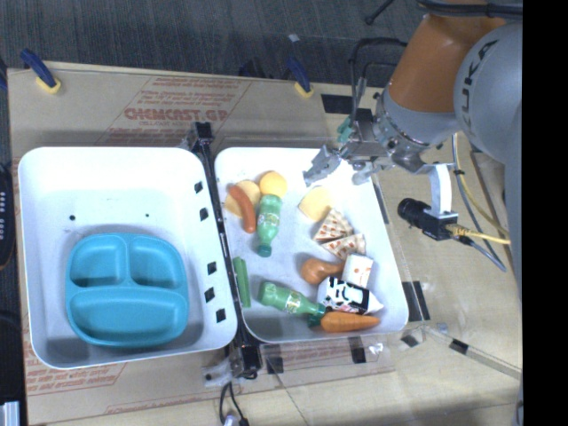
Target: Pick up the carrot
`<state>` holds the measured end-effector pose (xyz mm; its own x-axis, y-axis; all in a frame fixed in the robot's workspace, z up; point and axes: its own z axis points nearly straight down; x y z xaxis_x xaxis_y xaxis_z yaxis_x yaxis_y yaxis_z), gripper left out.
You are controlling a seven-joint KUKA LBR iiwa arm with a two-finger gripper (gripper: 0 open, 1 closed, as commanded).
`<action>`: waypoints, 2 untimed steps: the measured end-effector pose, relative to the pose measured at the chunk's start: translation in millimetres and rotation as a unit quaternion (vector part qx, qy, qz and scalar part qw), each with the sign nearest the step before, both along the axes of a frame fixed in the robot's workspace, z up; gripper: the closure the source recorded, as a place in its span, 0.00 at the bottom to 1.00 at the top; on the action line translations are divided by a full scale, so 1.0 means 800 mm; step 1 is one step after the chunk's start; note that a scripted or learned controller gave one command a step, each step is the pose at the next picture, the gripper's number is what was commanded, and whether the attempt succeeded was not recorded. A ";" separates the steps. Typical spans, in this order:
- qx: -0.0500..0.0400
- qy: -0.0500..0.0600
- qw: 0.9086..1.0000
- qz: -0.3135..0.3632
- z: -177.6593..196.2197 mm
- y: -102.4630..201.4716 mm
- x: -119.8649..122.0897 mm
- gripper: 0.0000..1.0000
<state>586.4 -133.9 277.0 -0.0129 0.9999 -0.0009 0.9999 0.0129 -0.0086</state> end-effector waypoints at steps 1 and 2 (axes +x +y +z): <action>-0.001 0.005 1.000 0.009 -0.148 -0.006 0.058 0.00; 0.000 0.003 0.998 -0.057 -0.233 0.027 0.086 0.00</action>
